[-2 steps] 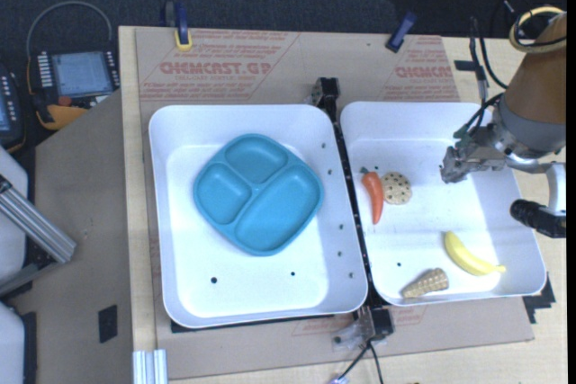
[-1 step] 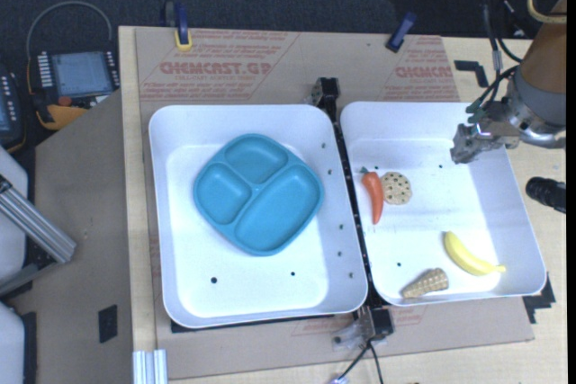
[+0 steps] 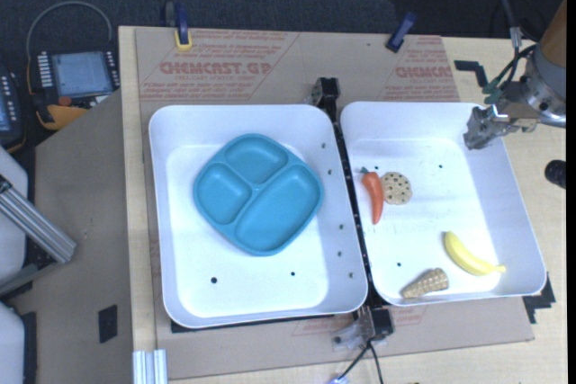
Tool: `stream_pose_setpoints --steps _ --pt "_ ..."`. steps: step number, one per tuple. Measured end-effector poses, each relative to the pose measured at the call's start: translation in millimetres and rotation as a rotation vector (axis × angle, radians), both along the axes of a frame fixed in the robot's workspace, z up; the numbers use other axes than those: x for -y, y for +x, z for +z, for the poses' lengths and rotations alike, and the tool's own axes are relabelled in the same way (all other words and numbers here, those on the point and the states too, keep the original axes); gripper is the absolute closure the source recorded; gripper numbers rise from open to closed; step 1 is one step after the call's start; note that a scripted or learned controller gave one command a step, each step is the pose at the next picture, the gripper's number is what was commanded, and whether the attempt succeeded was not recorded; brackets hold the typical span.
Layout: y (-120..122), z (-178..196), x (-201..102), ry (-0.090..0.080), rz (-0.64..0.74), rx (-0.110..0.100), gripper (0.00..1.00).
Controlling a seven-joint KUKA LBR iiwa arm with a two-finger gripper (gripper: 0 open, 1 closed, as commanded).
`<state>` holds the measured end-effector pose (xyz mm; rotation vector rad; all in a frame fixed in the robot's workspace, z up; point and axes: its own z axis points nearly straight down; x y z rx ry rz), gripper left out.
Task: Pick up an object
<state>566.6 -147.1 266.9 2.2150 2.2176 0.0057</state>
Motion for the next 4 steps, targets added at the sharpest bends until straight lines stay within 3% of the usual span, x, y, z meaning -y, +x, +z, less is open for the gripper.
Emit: stream_pose_setpoints --steps 4 --pt "8.5 -34.1 -215.7 0.004 0.004 -0.013 1.0"
